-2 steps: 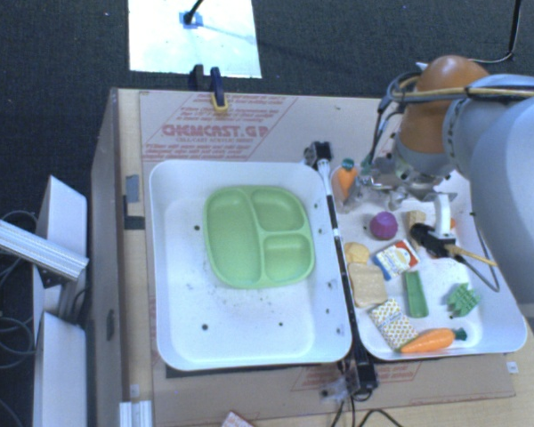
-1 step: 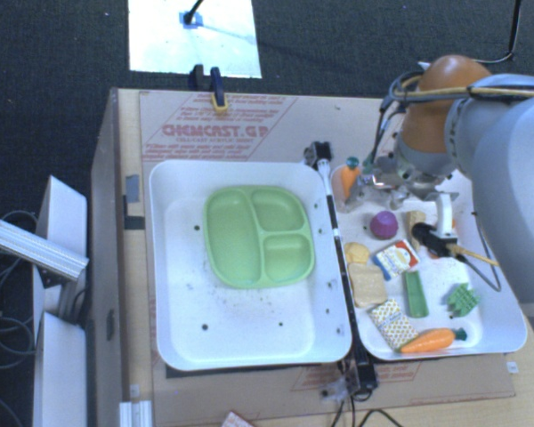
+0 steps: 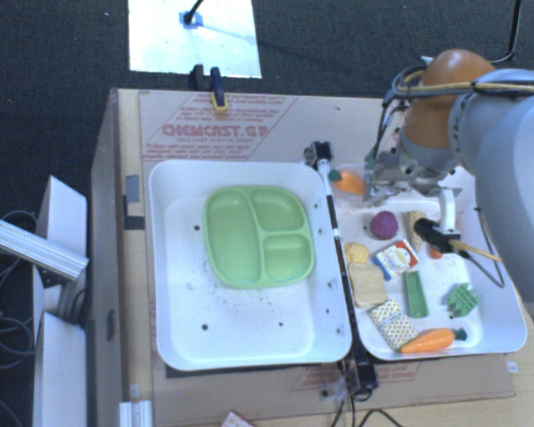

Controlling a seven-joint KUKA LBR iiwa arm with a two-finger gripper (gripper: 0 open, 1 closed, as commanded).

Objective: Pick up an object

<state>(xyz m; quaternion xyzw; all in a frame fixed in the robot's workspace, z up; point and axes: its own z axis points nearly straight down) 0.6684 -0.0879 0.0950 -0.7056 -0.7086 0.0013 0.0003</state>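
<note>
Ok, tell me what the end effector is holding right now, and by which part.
It cannot be told. The end effector sits low over the right bin, near the purple ball and an orange toy, with nothing visibly gripped.

High slanted view over both bins [image 3: 249, 350]

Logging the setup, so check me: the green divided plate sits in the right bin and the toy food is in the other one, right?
Not quite. The camera view shows the plate in the left bin; the toy food, such as the carrot, is in the right bin.

green tray [image 3: 258, 237], purple ball [image 3: 384, 224], orange carrot [image 3: 430, 341]
</note>
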